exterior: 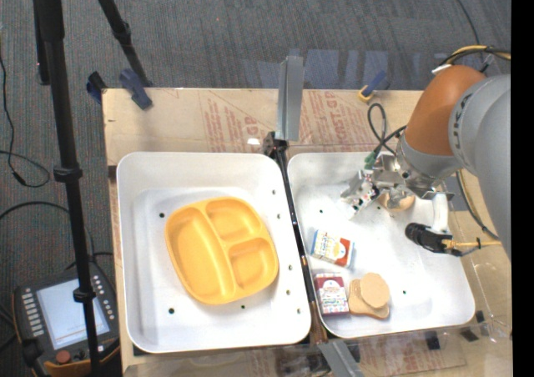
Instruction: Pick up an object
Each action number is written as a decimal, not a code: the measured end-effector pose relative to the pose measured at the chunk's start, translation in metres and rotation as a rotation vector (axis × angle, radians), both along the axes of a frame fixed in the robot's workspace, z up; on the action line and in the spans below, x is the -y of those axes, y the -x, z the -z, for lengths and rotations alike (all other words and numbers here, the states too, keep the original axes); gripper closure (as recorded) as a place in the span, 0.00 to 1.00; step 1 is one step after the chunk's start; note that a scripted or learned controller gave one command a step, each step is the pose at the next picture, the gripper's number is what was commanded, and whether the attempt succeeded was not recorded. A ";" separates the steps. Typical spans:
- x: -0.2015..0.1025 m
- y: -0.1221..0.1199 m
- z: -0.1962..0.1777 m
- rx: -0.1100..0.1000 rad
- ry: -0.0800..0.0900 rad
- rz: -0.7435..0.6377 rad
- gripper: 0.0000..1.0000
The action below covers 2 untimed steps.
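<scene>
My gripper [373, 189] hangs low over the far part of the right bin [434, 300], reaching in from the right. A small tan rounded thing [400, 198] lies right against it on its right side; I cannot tell whether it is held. Nearer the front, a blue and white carton [333, 247] lies left of centre. In front of it a red and white box [332, 294] rests by the bin's left wall, and a tan bread-like piece [371, 294] sits beside that box.
The left bin [146, 192] holds a yellow divided plate [221, 248]. A grey upright post [289, 104] stands behind the seam between the bins. A black tripod [58, 117] rises at the far left.
</scene>
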<state>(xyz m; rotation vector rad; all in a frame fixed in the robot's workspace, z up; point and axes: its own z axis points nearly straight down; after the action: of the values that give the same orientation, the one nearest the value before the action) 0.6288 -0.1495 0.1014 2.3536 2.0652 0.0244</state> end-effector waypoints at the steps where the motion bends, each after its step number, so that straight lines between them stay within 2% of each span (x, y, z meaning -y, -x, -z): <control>1: 0.004 -0.020 0.000 -0.011 0.006 -0.163 0.00; 2: 0.007 -0.020 0.000 -0.012 0.008 -0.262 0.00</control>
<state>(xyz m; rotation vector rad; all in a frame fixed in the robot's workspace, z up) 0.6484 -0.1570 0.1012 2.0671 2.3578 0.0042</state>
